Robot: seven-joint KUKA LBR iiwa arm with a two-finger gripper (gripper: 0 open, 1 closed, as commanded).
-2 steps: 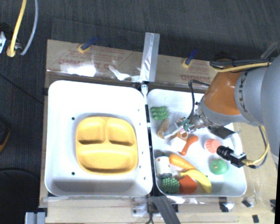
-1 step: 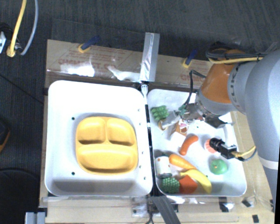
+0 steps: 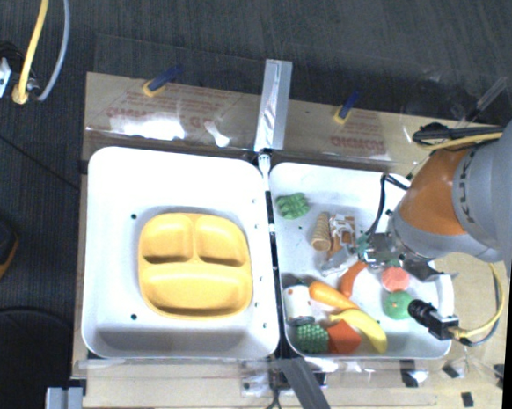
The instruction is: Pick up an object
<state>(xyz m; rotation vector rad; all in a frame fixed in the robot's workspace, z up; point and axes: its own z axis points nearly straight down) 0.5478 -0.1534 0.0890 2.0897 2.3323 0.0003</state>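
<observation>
Hand (image 3: 369,252) low in the right bin (image 3: 363,188), among toy food (image 3: 343,325)

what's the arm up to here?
The KUKA arm reaches in from the right over the right bin, which holds a pile of toy food: a banana, a carrot, a green piece and others. Its gripper is low among the items near the bin's middle; whether it has hold of anything can't be told. The left bin holds a yellow divided tray, untouched.
</observation>
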